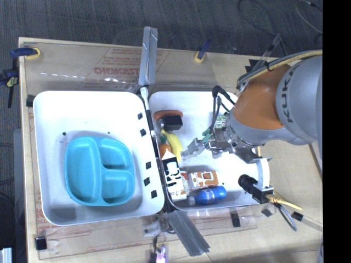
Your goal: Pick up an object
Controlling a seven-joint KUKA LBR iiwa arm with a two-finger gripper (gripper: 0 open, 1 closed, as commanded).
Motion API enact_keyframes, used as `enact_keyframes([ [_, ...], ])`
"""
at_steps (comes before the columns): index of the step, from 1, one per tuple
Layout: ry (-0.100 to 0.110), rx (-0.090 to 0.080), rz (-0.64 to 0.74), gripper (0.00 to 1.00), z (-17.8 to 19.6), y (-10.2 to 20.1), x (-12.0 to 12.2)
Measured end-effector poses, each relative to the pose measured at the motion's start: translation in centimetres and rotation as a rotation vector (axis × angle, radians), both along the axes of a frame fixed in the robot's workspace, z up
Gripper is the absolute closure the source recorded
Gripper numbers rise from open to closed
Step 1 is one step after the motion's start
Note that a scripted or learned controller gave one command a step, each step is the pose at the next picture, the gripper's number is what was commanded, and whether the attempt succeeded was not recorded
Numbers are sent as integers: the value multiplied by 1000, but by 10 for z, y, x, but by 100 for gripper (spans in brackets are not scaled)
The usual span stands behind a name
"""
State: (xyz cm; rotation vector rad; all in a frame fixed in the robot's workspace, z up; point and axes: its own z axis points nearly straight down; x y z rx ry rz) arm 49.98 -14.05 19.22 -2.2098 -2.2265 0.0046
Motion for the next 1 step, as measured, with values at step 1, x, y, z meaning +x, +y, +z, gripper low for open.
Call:
enact_keyframes([
  [1,-6,-5,332,0,-100,9,45],
])
